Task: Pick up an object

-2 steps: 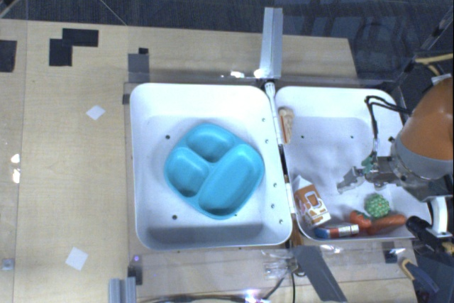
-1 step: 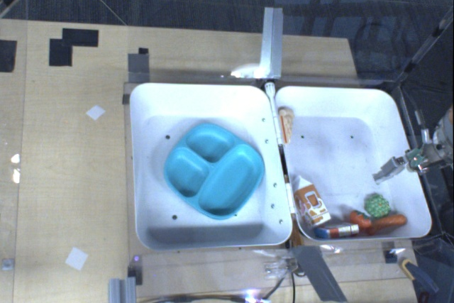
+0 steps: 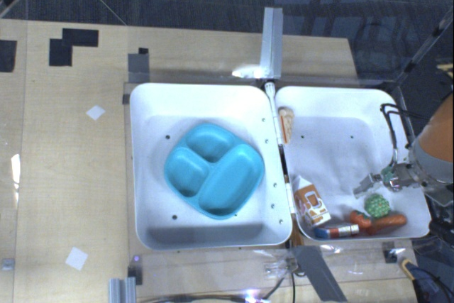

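Gripper (image 3: 370, 183), I cannot tell if holding anything, sits just at 11 o'clock from the green ball (image 3: 377, 206).

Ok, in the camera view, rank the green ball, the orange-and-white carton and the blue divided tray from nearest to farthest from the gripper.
From the gripper, in the right bin:
1. Green ball, just below it, near the bin's front right corner.
2. Orange-and-white carton, across the same bin at its front left.
3. Blue divided tray, farthest, in the left bin.
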`<state>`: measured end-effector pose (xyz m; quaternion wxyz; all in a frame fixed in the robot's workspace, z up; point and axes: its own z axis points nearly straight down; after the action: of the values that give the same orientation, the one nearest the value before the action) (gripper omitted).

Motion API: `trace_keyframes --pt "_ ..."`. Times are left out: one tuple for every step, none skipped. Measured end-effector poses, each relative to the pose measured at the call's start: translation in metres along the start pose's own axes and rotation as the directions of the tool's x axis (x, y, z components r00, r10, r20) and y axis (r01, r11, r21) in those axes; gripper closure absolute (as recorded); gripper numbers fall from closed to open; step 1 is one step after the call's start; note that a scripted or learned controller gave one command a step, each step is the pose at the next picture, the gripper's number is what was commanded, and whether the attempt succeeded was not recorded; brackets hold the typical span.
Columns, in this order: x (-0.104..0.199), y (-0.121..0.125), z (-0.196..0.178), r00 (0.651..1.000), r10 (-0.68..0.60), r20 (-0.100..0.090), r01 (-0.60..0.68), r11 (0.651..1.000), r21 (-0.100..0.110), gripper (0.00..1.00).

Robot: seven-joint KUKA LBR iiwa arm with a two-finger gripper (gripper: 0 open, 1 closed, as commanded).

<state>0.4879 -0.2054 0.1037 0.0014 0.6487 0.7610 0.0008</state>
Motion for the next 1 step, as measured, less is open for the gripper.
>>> trace_keyframes --pt "0.0880 0.0145 0.0093 0.960 -0.280 0.001 0.280 0.960 -0.002 0.00"
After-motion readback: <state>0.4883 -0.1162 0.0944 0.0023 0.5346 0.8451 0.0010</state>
